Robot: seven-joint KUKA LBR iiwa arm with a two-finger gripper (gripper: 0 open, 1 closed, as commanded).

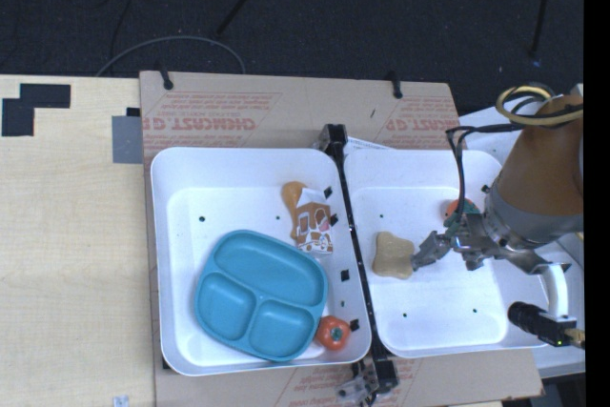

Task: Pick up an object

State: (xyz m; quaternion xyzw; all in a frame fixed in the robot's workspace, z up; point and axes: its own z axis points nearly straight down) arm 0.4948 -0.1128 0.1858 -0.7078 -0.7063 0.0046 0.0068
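1. In the camera view, two shallow white bins are seen side by side on a cardboard-lined bench: the left bin (176, 205) and the right bin (477, 338), separated by a black divider strip (348, 234).
2. The arm (543, 176) is seen reaching in from the right over the right bin, with an orange band above the wrist and black cables looped around it.
3. The gripper (426, 253) is located low over the right bin, pointed leftward toward the bin's left part.
4. A tan, lumpy object (392, 255) is seen lying on the floor of the right bin, near the divider. The gripper tips are seen at its right edge, touching or almost touching it; which of the two cannot be told.
5. Whether the gripper is spread apart or closed cannot be told from this view, and the tan object is not seen between the tips.
6. A small orange-red item (452, 208) is partly seen in the right bin behind the wrist.
7. In the left bin, a blue compartment tray (259, 295) is seen lying tilted across the lower part.
8. A small red-orange tomato-like ball (333, 333) is seen just beside the tray's lower right corner.
9. A brown-and-white patterned packet (313, 228) is seen near the divider, above the tray, with an orange-tan piece (293, 196) touching its upper left.
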